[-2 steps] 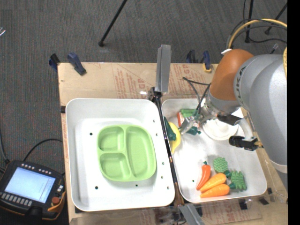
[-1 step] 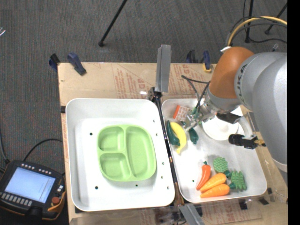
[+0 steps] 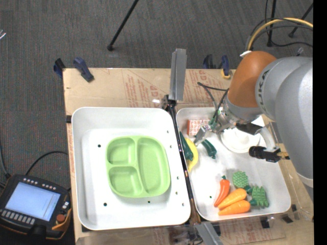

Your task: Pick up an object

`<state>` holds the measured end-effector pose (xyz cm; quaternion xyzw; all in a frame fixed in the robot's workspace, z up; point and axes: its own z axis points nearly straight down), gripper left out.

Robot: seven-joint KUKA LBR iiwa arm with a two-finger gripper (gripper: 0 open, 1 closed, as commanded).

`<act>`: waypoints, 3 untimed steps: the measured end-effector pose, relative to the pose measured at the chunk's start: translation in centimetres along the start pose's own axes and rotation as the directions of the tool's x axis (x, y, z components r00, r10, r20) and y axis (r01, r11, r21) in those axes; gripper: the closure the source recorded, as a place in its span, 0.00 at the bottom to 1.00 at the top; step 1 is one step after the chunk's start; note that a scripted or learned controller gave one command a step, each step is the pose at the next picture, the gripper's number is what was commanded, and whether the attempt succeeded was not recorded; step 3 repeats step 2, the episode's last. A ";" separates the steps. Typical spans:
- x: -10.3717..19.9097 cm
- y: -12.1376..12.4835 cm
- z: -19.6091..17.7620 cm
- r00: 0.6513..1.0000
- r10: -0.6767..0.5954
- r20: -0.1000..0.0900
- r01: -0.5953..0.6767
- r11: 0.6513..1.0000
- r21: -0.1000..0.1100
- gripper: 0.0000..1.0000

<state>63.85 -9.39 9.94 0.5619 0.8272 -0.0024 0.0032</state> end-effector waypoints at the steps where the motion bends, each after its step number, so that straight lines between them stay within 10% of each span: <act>1: 1.3 -7.3 1.3 0.999 -0.054 -0.011 0.054 0.999 0.003 0.00; 2: -1.2 0.1 1.2 1.000 -0.010 -0.009 0.010 1.000 0.000 0.00; 3: -1.2 0.1 1.2 1.000 -0.010 -0.009 0.010 1.000 0.000 0.00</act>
